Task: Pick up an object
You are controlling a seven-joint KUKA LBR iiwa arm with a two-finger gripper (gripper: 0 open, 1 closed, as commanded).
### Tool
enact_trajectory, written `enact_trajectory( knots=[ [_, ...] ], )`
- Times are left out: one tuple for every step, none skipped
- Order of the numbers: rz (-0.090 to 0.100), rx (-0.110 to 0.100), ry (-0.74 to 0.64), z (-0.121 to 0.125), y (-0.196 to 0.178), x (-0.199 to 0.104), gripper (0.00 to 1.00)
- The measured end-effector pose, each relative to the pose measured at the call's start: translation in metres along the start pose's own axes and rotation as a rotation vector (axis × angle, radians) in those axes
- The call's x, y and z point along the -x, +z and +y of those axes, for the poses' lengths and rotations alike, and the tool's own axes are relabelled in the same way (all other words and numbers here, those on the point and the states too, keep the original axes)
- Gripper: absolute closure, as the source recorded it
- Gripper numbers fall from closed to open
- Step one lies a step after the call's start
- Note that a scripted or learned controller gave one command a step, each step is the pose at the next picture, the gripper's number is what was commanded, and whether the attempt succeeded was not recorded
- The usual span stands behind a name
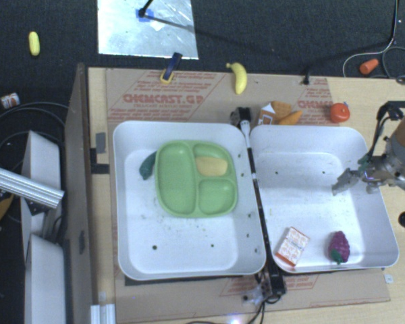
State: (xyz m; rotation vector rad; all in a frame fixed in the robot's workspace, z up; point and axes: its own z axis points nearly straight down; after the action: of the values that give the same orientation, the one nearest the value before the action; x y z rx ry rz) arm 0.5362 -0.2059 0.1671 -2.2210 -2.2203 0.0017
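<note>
Grey arm (401, 157) reaches over the right bin (310, 147); whether its jaws are parted, I cannot tell.

Yellow banana (239, 77) on bench, orange ball (339, 113), foil sheet (147, 17) on floor

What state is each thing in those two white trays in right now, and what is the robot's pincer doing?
green divided plate: flat in the left bin, upright
yellow piece: lying in the plate's upper right compartment
dark green piece: in the left bin, against the plate's left edge
small box: lying flat, right bin, near front wall
purple grapes: resting right of the box
pincer: over the right bin, holding nothing visible
</note>
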Motion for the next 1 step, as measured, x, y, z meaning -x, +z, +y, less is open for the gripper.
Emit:
enact_trajectory(
  knots=[
    [0.000,0.001,0.001,-0.0516,-0.0268,0.0000,0.00]
  ],
)
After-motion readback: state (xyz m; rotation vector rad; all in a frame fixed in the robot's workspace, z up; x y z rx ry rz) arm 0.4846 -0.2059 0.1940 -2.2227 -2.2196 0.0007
